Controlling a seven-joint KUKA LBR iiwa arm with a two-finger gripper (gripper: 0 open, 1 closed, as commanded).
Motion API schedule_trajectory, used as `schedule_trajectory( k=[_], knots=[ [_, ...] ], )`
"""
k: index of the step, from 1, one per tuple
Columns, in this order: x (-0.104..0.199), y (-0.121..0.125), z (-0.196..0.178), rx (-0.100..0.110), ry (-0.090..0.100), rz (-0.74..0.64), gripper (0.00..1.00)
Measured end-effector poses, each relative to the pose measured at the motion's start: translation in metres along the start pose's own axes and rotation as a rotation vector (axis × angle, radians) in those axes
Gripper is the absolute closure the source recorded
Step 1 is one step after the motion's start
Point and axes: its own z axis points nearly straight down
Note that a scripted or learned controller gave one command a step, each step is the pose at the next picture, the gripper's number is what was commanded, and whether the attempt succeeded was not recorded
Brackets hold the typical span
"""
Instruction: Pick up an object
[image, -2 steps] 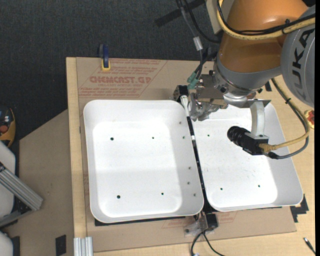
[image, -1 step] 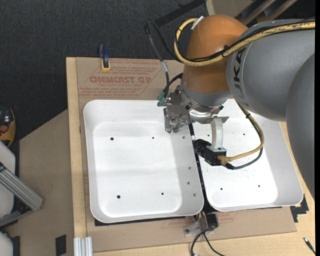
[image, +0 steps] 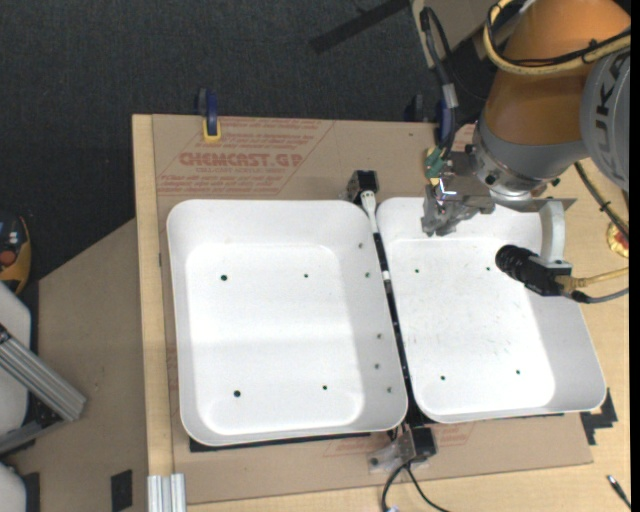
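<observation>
Two shallow white bins sit side by side on the cardboard-covered bench: the left bin (image: 200, 330) and the right bin (image: 590, 385). Neither bin's floor displays any loose object to pick; only small dark dots mark the floors, so the location of the task's object cannot be told. The gripper (image: 440, 222) hangs over the far left corner of the right bin, beneath the orange-banded wrist. Whether it is spread or closed cannot be told; nothing is visibly held. A black cylindrical fitting (image: 528, 270) projects from the arm above the right bin's far right part. Judged step: search or approach, no grasp made. The next move calls for locating a target before descending.
</observation>
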Motion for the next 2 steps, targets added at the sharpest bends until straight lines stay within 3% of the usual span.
schedule_trajectory(
  k=[1,2],
  knots=[
    [0.037,-0.017,-0.16,-0.016,0.008,-0.016,1.0],
    [0.109,-0.011,-0.069,0.017,0.005,-0.019,1.0]
  ],
)
